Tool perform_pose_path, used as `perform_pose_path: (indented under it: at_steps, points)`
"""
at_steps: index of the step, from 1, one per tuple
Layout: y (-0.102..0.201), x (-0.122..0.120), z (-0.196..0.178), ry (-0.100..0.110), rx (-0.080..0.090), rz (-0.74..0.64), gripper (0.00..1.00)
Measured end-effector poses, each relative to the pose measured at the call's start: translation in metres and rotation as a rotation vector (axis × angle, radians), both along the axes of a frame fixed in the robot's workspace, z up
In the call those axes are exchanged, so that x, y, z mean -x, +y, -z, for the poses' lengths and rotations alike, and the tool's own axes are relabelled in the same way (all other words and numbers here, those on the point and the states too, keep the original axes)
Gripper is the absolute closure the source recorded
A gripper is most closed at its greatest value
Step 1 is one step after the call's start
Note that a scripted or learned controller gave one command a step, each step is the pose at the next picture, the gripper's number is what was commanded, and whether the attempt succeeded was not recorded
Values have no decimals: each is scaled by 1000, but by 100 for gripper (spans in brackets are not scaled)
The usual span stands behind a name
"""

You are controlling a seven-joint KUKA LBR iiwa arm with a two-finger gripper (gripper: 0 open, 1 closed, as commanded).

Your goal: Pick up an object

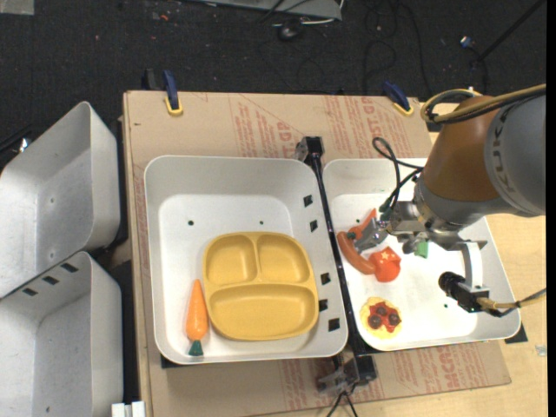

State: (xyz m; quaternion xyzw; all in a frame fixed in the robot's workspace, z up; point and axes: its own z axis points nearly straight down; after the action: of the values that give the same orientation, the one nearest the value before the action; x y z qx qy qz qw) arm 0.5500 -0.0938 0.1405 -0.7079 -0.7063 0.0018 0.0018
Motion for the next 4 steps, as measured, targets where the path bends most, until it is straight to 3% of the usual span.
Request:
perform_pose_path:
  at_steps: [1, 2, 3, 4]
  points:
    - [0, -1, -13, -5, 0, 0, 100]
    - [11, -4, -64, -9, 0, -6, 100]
    - [11, -4, -65, -6, 0, -4, 100]
    - [71, 2, -78, -6, -2, -10, 100]
